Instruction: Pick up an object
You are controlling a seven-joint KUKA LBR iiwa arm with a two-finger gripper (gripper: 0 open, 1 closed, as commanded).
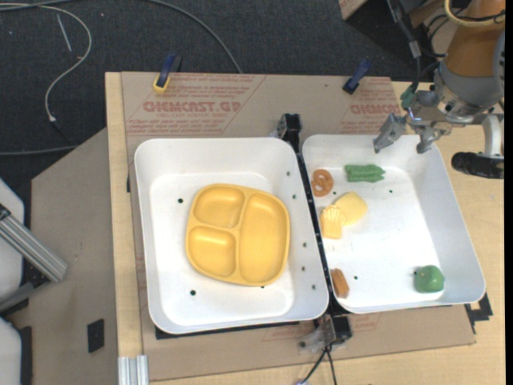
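My gripper (407, 138) hangs open over the far edge of the right bin (449, 215), its two grey fingers spread apart with nothing between them. Below and left of it in that bin lies a green pickle-shaped piece (364, 172), and further left an orange pretzel ring (322, 183). A pale yellow piece (351, 208) and a yellow ridged chip (332, 222) sit mid-bin. A small brown sausage (340, 283) rests by the near left wall. A green pepper (429, 279) sits near the front right corner.
The left bin (156, 215) holds a yellow divided plate (238, 233). Black clamps (289, 125) join the bins at the far and near ends. Blue clips (167, 70) pin the cardboard under the bins. A cable lies on the dark floor at far left.
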